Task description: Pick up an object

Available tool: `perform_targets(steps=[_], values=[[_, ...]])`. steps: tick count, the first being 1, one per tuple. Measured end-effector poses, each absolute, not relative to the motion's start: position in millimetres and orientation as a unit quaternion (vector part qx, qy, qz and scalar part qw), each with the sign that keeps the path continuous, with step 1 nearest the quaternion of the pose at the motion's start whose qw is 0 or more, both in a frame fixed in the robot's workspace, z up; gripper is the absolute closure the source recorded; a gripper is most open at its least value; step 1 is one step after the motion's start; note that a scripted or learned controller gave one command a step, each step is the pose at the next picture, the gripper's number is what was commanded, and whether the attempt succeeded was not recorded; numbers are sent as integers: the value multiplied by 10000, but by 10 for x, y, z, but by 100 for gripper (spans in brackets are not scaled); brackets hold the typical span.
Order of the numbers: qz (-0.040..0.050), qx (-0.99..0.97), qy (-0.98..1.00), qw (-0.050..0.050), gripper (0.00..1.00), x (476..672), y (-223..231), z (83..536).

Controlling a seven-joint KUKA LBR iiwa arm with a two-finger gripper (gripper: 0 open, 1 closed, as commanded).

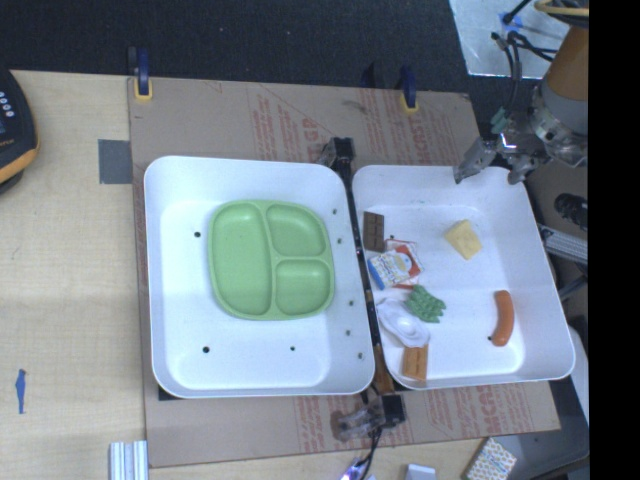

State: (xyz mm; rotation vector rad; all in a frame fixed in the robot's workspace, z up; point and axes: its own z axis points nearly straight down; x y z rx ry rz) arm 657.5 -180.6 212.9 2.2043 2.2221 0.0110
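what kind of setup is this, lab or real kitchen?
Most likely a robotics lab bench for pick tests, not a kitchen. Two shallow white plastic bins sit on brown cardboard sheet held by blue clamps; toy food like the orange-red plastic sausage lies loose, and the tool hovers above.

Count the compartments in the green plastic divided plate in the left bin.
3. The green plastic divided plate in the left white bin has one tall compartment along its left side, one at upper right and one at lower right. None looks hidden.
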Motion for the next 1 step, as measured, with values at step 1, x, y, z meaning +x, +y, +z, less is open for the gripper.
perform_targets(steps=[1], values=[[-50,7062,7080,-68,0,5933,-1937,1025]])
